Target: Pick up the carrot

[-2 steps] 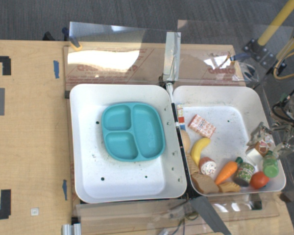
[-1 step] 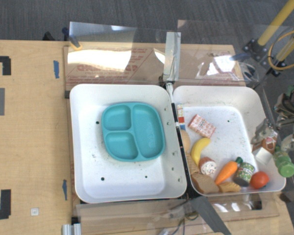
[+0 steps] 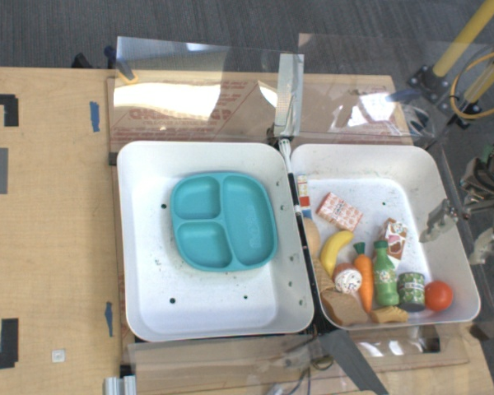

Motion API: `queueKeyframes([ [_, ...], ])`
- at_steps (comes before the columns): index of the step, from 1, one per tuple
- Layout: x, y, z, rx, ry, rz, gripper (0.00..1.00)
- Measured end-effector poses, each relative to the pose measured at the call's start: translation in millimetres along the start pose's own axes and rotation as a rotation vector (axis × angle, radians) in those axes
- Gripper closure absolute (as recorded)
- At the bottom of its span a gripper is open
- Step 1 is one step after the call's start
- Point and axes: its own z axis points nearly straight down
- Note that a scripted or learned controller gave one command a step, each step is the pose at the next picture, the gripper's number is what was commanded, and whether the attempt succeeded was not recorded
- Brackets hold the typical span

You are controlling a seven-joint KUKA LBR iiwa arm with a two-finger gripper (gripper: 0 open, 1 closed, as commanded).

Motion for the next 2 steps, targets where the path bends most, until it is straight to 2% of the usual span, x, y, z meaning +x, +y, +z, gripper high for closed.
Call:
queueKeyframes([
  [1,-27.2,34.6,110.5,-0.009,0.002,0.173,0.0],
  [2,-58.2,29.1,173.2,0.002,0.0,0.268,0.0],
])
